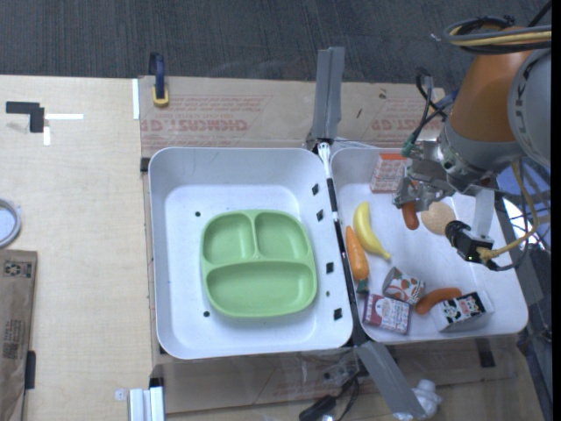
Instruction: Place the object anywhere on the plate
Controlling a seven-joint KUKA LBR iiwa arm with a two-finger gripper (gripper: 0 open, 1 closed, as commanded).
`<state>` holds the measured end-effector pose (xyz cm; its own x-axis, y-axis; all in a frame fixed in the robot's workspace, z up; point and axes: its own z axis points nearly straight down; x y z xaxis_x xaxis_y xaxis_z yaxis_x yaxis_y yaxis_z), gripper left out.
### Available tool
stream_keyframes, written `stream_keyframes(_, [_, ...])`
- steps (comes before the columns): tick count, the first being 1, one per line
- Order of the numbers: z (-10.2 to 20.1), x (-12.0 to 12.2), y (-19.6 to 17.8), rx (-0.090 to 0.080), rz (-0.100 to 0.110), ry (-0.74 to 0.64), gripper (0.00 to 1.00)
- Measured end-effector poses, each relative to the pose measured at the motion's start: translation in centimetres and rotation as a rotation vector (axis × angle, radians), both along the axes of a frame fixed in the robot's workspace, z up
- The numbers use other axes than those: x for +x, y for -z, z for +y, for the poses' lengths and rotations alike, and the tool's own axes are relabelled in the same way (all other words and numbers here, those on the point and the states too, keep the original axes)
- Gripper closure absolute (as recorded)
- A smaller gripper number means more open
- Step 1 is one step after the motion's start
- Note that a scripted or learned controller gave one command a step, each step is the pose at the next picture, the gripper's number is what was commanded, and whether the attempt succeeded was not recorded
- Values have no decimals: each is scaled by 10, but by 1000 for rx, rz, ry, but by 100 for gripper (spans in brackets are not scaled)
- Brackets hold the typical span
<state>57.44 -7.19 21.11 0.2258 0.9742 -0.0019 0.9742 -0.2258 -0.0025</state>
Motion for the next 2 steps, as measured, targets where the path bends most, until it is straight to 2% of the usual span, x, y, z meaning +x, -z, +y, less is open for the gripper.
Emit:
stream_keyframes(1, [48, -26, 21, 0, 2, -51, 100])
stream_keyframes(2, [132, -30, 3, 2, 0, -688, 100])
